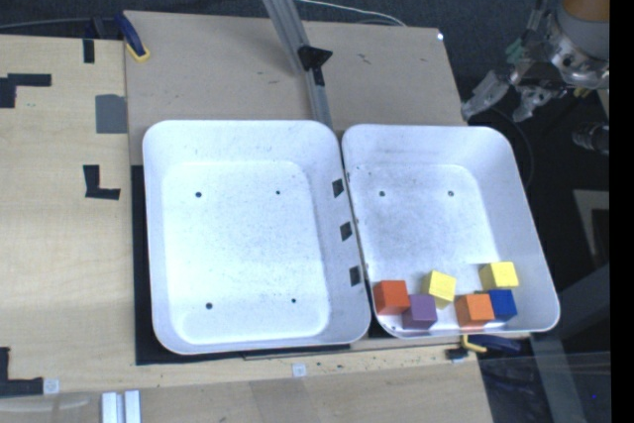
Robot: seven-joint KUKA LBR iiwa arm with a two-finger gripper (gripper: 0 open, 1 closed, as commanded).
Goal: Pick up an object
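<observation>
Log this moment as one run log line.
arm: tool above right bin's far corner, off its rim | blocks: six clustered at right bin's near edge | left bin: untouched | pick: not started

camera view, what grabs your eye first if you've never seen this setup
The coloured blocks: two orange, two yellow, a purple and a blue, huddled along the near edge of the right bin. Next, the gripper, off past that bin's far right corner.

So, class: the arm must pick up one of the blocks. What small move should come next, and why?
Probably swing the tool in over the right bin towards its near edge. It sits outside the bin's far right corner, while the blocks, such as the yellow block and orange block, cluster along the near wall.
</observation>
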